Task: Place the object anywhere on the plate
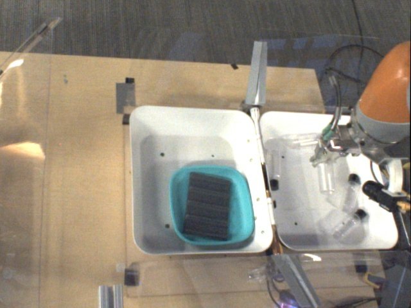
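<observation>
the dark ribbed block [208,205] lies flat inside the teal plate [241,191], so the object already seems to sit where the task wants it. the plate rests in the near part of the left bin [148,172]. the gripper [331,147] hangs over the right bin [289,230], well apart; whether its jaws are released or clenched i cannot tell.

No text, label, brand, number or sign can be read on the worktop [64,172], the two white bins [148,172], the teal plate [241,197], or the arm [388,95].
</observation>
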You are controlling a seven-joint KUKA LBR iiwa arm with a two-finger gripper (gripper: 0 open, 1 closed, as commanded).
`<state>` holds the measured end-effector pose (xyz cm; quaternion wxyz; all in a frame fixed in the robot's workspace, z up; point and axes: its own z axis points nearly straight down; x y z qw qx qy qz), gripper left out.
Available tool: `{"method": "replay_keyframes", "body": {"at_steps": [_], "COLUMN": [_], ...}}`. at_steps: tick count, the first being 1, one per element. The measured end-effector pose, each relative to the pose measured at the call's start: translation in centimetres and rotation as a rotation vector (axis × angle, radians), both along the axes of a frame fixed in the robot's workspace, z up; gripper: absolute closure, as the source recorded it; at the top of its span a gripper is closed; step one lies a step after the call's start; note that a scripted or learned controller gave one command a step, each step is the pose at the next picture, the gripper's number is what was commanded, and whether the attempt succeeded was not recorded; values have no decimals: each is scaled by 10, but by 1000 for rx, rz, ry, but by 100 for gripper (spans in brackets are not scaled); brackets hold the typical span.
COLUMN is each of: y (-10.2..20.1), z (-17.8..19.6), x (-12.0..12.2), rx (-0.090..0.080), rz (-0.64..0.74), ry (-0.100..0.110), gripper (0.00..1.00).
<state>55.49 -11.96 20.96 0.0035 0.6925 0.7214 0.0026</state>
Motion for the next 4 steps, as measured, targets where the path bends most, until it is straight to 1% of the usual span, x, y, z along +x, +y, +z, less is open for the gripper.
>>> {"method": "replay_keyframes", "body": {"at_steps": [1,2,3,4], "y": [67,134,181,181], "z": [-12,52,11,11], "x": [7,15,-67,-67], "rx": [-1,0,0,0], "rz": [242,283,426,425], "ry": [1,-2,6,5], "gripper": [100,100,100,0]}}
